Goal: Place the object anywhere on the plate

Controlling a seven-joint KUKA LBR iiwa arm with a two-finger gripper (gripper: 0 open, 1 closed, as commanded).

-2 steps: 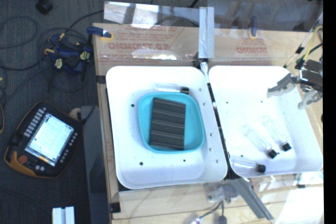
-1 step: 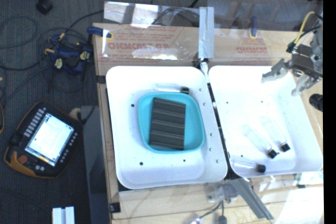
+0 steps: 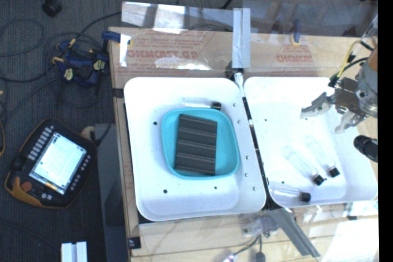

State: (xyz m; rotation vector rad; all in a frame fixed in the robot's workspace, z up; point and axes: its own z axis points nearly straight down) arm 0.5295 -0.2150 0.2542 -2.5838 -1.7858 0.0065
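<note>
A handheld control pendant [image 3: 48,164] lies on dark carpet. On the wooden bench, clear tubes [image 3: 310,164] rest in the right bin [image 3: 270,132]. The ribbed grey block [image 3: 196,144] lies on the turquoise plate [image 3: 167,132]. The gripper [image 3: 331,115] hovers, fingers spread, holding nothing.

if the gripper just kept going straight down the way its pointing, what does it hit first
Probably bare floor of the right bin: the gripper hangs open over its upper right part, with the clear tubes lying nearer the camera. Depth is uncertain.

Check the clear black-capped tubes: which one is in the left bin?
The tube lying just behind the blue plate, cap pointing right. The other three lie in the right bin, near its front.
</note>
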